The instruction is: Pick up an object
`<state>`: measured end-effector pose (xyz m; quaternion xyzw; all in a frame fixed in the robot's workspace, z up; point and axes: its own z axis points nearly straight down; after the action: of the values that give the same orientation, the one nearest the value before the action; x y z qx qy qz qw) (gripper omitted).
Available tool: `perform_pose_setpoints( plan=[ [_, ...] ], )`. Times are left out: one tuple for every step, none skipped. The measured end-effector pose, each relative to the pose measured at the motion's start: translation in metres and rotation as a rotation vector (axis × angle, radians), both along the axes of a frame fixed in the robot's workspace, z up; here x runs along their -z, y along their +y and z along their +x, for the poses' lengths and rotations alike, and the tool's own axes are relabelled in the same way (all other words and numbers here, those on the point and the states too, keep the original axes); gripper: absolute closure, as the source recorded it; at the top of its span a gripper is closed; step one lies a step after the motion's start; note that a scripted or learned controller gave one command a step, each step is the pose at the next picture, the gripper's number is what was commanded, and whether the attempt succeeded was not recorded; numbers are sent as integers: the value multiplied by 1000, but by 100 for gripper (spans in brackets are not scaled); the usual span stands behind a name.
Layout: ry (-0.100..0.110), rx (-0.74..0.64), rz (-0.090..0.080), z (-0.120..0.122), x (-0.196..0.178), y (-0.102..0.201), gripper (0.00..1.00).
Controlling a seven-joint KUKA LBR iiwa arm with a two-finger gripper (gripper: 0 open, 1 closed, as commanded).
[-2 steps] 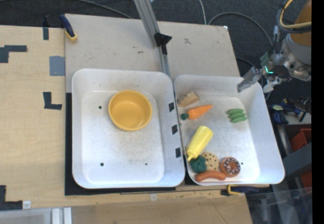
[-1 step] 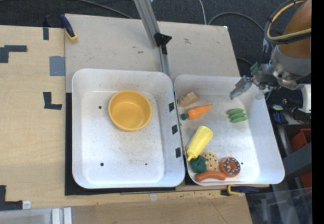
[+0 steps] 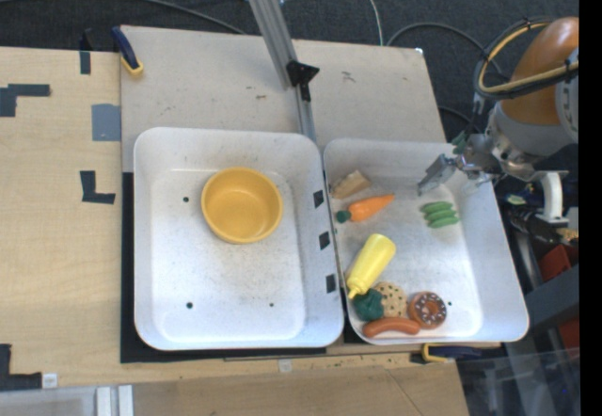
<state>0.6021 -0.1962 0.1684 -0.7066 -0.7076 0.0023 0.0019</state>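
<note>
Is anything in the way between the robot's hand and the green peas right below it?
Nothing visible is. The hand sits just above the green pea pod in the right bin, with bare white floor between them. The carrot lies off to the side.

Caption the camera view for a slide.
Gripper poised above green pea pod in right bin; yellow bowl in left bin.

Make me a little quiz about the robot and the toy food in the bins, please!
1. True or false: the yellow bowl sits in the left bin.
2. Which toy lies nearest the gripper? A) donut B) green pea pod C) mustard bottle
3. Fill in: the carrot lies in the ____ bin.

Key: 1 true; 2 B; 3 right.
</note>
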Motion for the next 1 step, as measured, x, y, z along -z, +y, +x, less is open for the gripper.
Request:
perform_pose_setpoints(
  plan=[
    [1, 0, 0, 3, 59, -7, 0]
  ],
)
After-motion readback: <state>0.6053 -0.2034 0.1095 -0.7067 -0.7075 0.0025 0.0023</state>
